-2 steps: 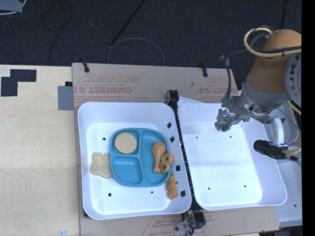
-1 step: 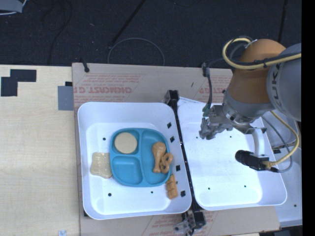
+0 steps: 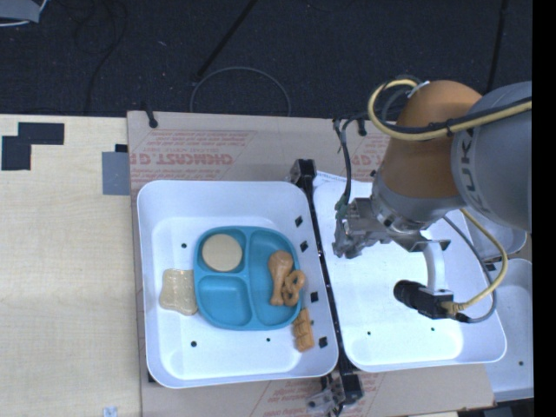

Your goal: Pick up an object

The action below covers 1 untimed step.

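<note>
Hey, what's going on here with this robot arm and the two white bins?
A grey and orange robot arm reaches in over the right bin, with its gripper low near that bin's left wall. The left bin holds a blue divided tray with a round tan piece and a pretzel-like piece in it; a pale piece and a small brown piece lie beside it. Nothing looks picked up yet.

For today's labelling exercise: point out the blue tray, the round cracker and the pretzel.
blue tray (image 3: 228, 307): camera view, on its bare lower-left compartment.
round cracker (image 3: 221, 252): camera view, on its middle.
pretzel (image 3: 292, 287): camera view, on its twisted loop.
</note>
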Available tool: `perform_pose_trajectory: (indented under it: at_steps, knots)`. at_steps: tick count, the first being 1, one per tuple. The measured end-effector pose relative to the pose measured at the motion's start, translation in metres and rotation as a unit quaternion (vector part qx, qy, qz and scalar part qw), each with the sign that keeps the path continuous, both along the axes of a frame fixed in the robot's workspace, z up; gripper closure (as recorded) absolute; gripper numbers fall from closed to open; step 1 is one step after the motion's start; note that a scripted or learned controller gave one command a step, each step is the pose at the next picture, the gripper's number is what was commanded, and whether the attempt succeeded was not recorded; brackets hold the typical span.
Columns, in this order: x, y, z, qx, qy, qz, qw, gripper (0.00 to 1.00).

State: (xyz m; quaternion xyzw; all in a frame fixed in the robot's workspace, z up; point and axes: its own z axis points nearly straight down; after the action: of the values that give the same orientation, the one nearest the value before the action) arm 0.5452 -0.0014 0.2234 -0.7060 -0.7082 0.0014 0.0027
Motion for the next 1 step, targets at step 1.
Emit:
perform_pose_trajectory:
  at_steps: [1]
  knots:
    - [-0.0214,0.0451,0.006,0.0003,0.0,0.0,1.0,1.0]
